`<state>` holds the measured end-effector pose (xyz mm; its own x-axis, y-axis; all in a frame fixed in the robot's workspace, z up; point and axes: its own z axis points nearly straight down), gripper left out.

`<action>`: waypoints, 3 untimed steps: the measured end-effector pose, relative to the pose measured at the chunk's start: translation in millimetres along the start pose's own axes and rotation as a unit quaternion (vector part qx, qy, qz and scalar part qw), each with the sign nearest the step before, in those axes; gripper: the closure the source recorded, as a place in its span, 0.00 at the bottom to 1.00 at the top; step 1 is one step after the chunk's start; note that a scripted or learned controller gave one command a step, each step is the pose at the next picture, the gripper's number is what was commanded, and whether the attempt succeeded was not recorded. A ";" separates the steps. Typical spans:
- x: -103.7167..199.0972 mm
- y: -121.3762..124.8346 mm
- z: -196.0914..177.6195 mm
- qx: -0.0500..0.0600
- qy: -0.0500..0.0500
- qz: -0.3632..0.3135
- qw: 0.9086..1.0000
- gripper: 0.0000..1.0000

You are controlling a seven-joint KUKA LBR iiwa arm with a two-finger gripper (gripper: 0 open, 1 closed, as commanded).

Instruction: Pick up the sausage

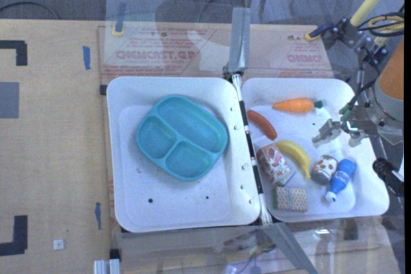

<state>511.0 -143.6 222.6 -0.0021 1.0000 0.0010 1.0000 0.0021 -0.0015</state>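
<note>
The gripper (329,131) hangs over the right bin (379,202) with its fingers spread and nothing between them, positioned for a descent. The sausage (262,124) lies well to its left, against the bin's inner wall, unobstructed from above. Between them lies the banana (296,156); the carrot (295,106) lies beyond. The blue bottle (340,179) sits just below the gripper.

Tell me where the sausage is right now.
The sausage lies in the right bin, near its left wall, below and left of the carrot and above the banana.
</note>
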 end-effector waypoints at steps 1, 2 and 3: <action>44.3 44.8 87.7 -0.002 -0.001 -0.064 0.998 0.00; 48.4 96.2 119.8 -0.002 -0.001 -0.018 1.000 0.00; 52.7 115.4 134.6 -0.004 -0.002 -0.069 0.998 0.00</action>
<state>626.0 -90.6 87.9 -0.1389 0.9903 -0.0032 0.9903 0.1389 0.0057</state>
